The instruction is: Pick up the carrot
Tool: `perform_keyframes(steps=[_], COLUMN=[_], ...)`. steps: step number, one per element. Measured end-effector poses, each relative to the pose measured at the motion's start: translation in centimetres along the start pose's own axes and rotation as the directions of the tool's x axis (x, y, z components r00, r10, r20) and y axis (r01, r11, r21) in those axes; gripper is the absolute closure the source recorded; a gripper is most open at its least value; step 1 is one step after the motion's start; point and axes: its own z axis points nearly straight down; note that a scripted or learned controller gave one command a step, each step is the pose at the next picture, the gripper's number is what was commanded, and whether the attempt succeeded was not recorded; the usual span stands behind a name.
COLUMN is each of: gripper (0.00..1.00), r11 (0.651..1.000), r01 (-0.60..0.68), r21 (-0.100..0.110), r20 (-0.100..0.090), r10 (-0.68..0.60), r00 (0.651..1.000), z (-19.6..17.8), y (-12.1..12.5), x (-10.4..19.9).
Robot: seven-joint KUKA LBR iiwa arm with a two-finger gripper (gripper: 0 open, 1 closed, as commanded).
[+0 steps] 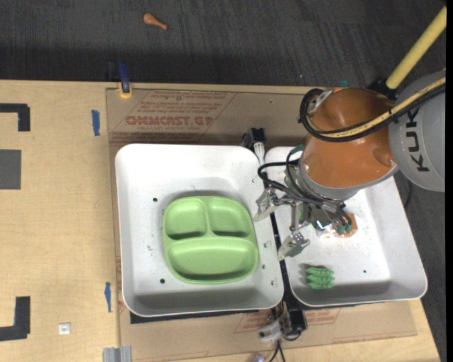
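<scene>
One orange carrot [346, 228], green top, half-hidden

Two white bins: left bin [134, 212], right bin [396, 233]. One green divided plate [210, 239], three compartments, in left bin. One green ridged item [318, 277] in right bin. One orange item, carrot [347, 226], partly hidden beneath arm. One small orange object [154, 21] on floor beyond bench.

Robot lab (taped cardboard bench [64, 212])

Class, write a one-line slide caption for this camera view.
KUKA arm lowers its gripper over right bin; green divided plate sits in left bin.
</scene>
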Motion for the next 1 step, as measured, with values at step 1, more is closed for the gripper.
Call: perform_keyframes(steps=[1], gripper=[0.00], r11=[1.000], r01=[-0.026], r21=[0.001], r20=[-0.001], r10=[0.026], r00=[1.000], z=[-0.04], y=[-5.71], x=[5.30])
